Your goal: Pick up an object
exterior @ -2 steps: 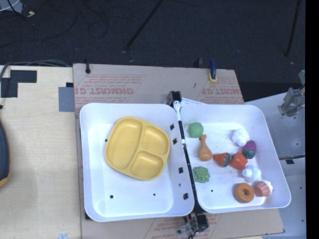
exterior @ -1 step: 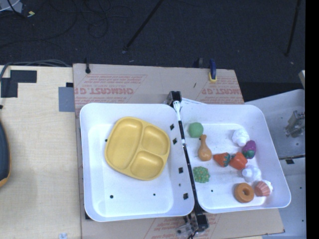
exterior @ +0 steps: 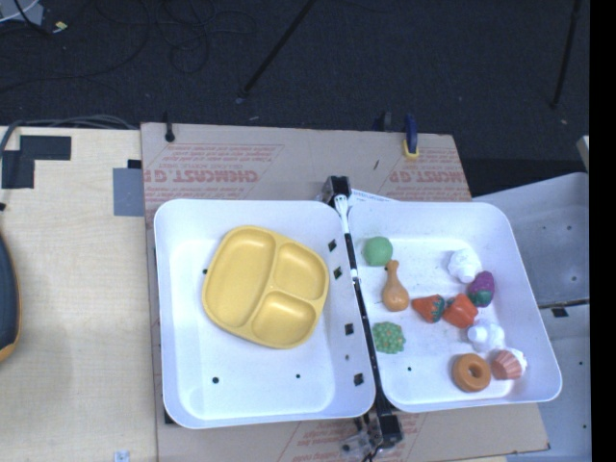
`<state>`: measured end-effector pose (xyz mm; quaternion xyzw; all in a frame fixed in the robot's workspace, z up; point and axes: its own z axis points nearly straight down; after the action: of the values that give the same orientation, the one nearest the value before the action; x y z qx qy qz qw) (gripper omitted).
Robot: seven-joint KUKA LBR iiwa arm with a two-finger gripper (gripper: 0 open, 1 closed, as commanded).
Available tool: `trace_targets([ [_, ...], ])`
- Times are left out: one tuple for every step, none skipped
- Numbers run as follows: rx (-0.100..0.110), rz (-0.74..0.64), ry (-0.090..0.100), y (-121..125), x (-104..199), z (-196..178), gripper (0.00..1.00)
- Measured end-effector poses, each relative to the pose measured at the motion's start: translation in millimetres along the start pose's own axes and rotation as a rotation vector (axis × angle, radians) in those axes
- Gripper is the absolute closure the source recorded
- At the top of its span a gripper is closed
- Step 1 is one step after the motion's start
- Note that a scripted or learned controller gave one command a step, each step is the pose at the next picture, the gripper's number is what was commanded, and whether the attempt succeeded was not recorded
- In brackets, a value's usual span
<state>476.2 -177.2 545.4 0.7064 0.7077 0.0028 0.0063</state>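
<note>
While nothing is lifted, the toys are spread over the right bin (exterior: 525, 234): a green ball (exterior: 378, 250) near its far left corner, a drumstick (exterior: 395, 289) and broccoli (exterior: 388, 337) along its left edge, a donut (exterior: 472, 372) and cupcake (exterior: 507, 364) by its near right corner. A yellow plate (exterior: 265, 285) is carried in the left bin (exterior: 183, 378).

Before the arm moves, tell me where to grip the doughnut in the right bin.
Take the doughnut across its outer rim, coming straight down. It lies flat with its hole up, and the pink cupcake crowds its right side, so pinch front to back.
</note>
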Motion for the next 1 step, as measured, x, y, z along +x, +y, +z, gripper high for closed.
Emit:
trace_targets([
  [0.017, 0.004, 0.006, -0.7, -30.6, 32.9, 1.0],
])
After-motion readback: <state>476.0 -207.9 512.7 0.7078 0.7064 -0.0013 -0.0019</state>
